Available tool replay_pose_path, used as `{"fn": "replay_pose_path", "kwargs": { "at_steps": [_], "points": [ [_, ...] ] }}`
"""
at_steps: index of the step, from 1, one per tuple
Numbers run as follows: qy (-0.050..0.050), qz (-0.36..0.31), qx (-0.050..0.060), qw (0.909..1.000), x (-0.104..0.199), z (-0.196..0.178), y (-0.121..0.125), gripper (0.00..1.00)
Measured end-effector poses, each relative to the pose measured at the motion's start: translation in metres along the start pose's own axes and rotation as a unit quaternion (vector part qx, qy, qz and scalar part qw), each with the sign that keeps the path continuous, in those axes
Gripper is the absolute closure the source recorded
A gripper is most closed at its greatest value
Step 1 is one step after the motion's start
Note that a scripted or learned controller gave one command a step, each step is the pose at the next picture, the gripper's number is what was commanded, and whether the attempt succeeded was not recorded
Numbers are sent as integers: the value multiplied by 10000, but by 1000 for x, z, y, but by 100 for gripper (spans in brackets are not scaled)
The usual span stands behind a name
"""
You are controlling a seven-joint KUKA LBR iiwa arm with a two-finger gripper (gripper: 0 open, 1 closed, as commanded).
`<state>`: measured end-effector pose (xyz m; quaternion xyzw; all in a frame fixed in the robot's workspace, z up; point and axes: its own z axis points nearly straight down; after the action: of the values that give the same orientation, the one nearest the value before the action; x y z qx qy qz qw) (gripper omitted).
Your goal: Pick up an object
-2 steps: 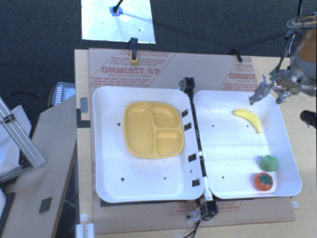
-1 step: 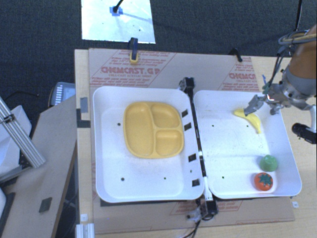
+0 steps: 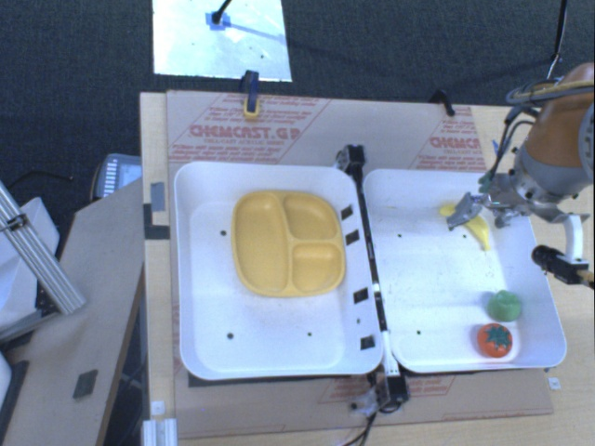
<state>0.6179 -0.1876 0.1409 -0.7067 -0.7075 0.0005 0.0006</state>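
Note:
A yellow banana lies in the right bin, near its far right side. My gripper hangs low right over the banana's far end and is open, one finger on each side of the fruit. Nothing is lifted between the fingers. A green round object and a red-orange fruit with a green top sit in the bin's near right corner, well apart from the gripper.
A yellow three-compartment plate lies in the middle of the left bin. A black divider with clips runs between the bins. The arm's orange band hangs over the right bin's far right edge.

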Motion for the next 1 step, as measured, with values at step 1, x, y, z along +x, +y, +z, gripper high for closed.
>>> {"fn": "replay_pose_path", "kwargs": {
  "at_steps": [1],
  "points": [
    [-35,5,-40,10000,-2,47,2,0]
  ]
}}
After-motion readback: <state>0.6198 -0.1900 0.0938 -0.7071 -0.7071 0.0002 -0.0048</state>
